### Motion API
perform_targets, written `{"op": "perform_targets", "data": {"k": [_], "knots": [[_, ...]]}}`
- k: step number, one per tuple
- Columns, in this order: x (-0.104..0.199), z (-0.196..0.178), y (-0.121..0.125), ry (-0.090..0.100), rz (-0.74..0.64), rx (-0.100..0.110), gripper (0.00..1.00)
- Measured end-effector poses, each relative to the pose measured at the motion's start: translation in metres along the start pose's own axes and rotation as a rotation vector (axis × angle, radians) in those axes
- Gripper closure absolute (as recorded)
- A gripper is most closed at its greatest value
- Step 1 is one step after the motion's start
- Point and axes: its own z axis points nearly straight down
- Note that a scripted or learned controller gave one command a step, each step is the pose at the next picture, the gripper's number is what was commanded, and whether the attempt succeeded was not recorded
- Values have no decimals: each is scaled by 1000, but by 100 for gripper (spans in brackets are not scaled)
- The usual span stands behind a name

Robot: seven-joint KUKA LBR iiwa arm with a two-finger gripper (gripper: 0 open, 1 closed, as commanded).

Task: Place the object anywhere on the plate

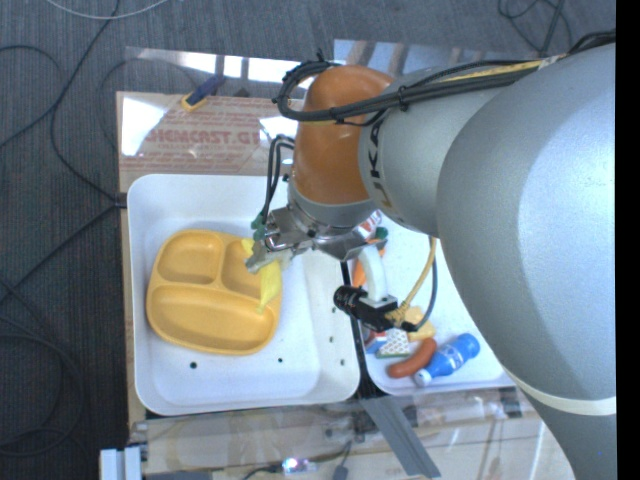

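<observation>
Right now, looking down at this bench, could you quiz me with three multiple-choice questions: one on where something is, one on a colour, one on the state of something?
1. Where is the plate?
A. In the left bin
B. In the right bin
C. On the floor

2. What colour is the plate?
A. Blue
B. Yellow
C. Green

3. How does the yellow object lie?
A. Among the toys in the right bin
B. On the carpet
C. At the plate's right edge, under the claw

Answers:
1. A: the plate lies in the left bin.
2. B: its three compartments are all yellow.
3. C: the object overlaps the plate's right rim just below the claw, apart from the sausage and bottle in the right bin.
</observation>
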Motion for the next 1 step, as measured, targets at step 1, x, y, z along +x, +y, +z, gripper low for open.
{"op": "perform_targets", "data": {"k": [1], "knots": [[0, 0, 0, 0, 0, 0, 0]]}}
